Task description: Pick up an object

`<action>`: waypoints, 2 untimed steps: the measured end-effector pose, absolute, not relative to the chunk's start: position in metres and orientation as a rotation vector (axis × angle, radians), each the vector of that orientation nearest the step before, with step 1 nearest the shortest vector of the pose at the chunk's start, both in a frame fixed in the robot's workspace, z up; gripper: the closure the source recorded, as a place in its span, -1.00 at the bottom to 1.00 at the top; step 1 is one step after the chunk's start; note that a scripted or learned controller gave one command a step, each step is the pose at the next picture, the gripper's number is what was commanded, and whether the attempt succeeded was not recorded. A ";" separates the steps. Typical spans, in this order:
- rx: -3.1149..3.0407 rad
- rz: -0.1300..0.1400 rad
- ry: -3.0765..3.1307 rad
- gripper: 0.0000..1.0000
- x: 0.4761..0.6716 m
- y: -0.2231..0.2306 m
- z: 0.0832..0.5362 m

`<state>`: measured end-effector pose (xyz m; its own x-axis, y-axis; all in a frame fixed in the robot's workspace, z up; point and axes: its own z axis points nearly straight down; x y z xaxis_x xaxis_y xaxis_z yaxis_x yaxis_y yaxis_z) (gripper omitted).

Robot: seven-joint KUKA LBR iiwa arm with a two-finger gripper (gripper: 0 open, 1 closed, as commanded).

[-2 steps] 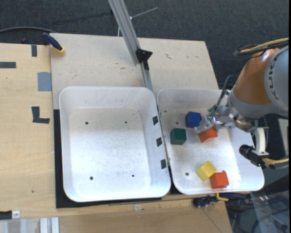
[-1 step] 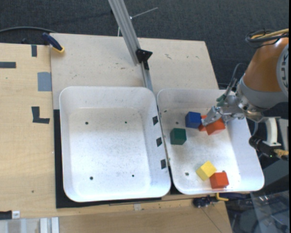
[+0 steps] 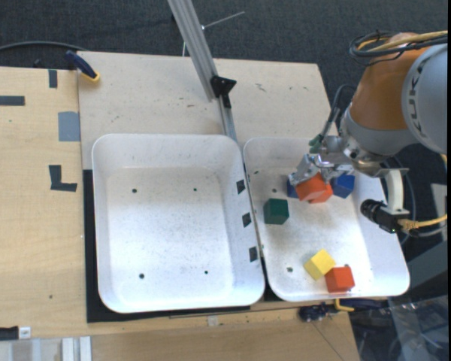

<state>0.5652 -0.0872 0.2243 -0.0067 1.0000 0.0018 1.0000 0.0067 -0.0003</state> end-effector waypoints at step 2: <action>-2.210 -0.001 -2.229 1.00 0.594 0.030 0.235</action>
